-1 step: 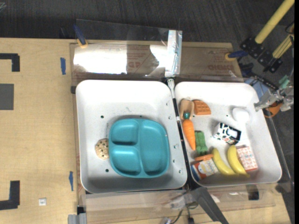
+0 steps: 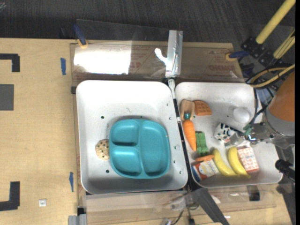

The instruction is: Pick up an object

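The right bin (image 2: 220,92) holds several toy foods. An orange carrot (image 2: 189,132) lies at its left, beside a green piece (image 2: 201,143). An orange waffle-like slab (image 2: 202,108) and a brown piece (image 2: 186,108) sit at the back. Two yellow bananas (image 2: 220,163) (image 2: 236,161) lie near the front, next to a pink-and-white carton (image 2: 247,157). A black-and-white object (image 2: 224,133) sits mid-bin, with a white rounded object (image 2: 241,114) behind it. My gripper (image 2: 251,134) hangs low at the bin's right side, just right of the black-and-white object and above the carton.
The left bin (image 2: 89,97) holds a teal divided plate (image 2: 139,147) and a cookie (image 2: 102,149) at its left. A red-white-blue container (image 2: 205,168) lies at the right bin's front. Yellow poles and cables (image 2: 274,20) crowd the back right. A clear sheet (image 2: 122,55) lies behind the bins.
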Robot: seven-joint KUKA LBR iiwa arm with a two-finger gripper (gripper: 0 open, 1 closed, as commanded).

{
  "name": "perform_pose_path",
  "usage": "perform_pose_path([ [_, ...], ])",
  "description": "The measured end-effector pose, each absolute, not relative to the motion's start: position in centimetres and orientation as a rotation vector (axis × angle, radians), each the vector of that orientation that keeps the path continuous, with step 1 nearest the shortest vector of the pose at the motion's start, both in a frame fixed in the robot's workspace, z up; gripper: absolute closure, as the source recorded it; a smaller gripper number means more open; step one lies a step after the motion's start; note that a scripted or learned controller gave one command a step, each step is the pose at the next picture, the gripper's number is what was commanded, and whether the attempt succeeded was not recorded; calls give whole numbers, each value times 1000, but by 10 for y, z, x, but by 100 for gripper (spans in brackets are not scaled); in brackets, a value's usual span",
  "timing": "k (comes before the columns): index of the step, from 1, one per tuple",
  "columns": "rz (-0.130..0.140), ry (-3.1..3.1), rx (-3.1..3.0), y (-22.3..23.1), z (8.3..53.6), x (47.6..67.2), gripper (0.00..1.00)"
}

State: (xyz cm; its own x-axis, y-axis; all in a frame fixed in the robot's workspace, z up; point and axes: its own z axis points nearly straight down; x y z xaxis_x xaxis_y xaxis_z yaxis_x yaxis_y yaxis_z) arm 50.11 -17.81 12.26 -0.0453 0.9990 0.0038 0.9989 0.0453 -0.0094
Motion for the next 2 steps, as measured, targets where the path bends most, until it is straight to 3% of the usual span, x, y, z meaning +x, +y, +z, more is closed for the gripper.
perform_pose_path([
  [1, -4, -2180, -2269, -150, 87, 506, 0],
  [2, -10, -2182, -2274, -150, 99, 507, 100],
])
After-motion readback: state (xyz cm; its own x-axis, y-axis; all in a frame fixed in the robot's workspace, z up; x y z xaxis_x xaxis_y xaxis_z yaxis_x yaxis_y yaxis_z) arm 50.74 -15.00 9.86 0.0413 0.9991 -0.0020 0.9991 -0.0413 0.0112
